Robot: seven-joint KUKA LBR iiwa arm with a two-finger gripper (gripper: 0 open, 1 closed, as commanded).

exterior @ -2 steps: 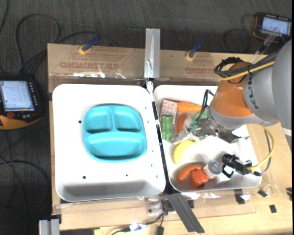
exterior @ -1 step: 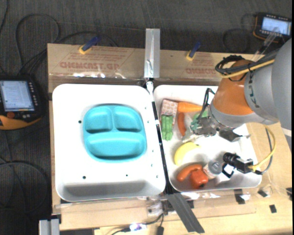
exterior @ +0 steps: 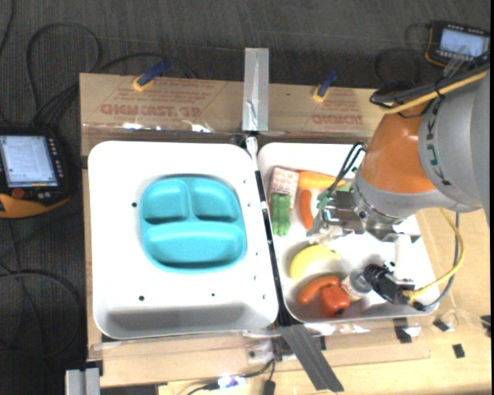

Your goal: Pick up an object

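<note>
Overhead, slanted view of a desk (exterior: 181, 105) carrying two shallow white bins side by side. Left bin (exterior: 115, 303) holds a turquoise divided tray (exterior: 193, 220) with three compartments, lying flat near the bin's middle. Right bin (exterior: 420, 257) holds a cluster of toy food items: a pink and white patterned packet (exterior: 282, 178) near the top left corner, a green vegetable-like piece (exterior: 280, 214) just below it along the left wall, an orange carrot-like piece (exterior: 306, 206) beside that, a yellow lemon-shaped item (exterior: 310, 261) near the middle, and a red and orange item (exterior: 325, 294) close to the bottom wall, touching or nearly touching the yellow one. A grey robot arm (exterior: 461, 138) with an orange band (exterior: 395, 159) reaches in from the right, over the right bin. Its gripper (exterior: 339, 220) hangs low above the upper middle of that bin, just beside the orange piece and just above the yellow item; whether it is wide, narrow or touching anything cannot be told from this angle, and nothing is visibly held. A black fitting with a yellow cable (exterior: 445, 274) sits near the bin's lower right. A handheld control pendant (exterior: 23, 167) lies on the dark floor to the left of the desk.
</note>
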